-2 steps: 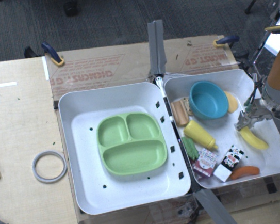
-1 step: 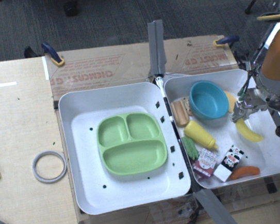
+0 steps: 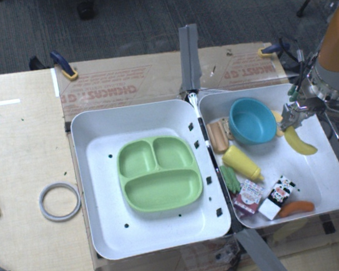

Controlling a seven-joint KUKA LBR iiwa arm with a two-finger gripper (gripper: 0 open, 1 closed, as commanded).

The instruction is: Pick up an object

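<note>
Yellow banana point(image 3: 299, 142): a curved toy fruit, judged to be light moulded plastic, stiff and smooth, likely to slip or roll under a pinch. It lies just below the tool point(image 3: 292, 113), on the floor of the right bin point(image 3: 329, 193) near its far wall. A grip across the thick middle of the curve is judged best; the tapered tips would be squeezed out. Nothing is seen between the tool's fingers, and whether they are parted or closed cannot be told from this view.

Blue bowl point(image 3: 252, 120): just beside the tool, toward the bin divider, upright and open-mouthed. Judged light and rigid, to be taken only by the rim.

Tan block point(image 3: 218, 134): beyond the bowl, against the divider.

Yellow bottle point(image 3: 242, 163): lying tilted, further from the tool, toward the bin's middle.

Green item point(image 3: 231, 179), pink carton point(image 3: 249, 196), black-and-white box point(image 3: 276, 196), orange carrot point(image 3: 296, 208): clustered at the near side of the bin, well apart from the tool.

Green divided plate point(image 3: 159, 173): alone in the left bin point(image 3: 93, 174), well apart from the tool.

Worktop point(image 3: 22, 160): bears a grey tape ring point(image 3: 60, 201) at the far left.
</note>
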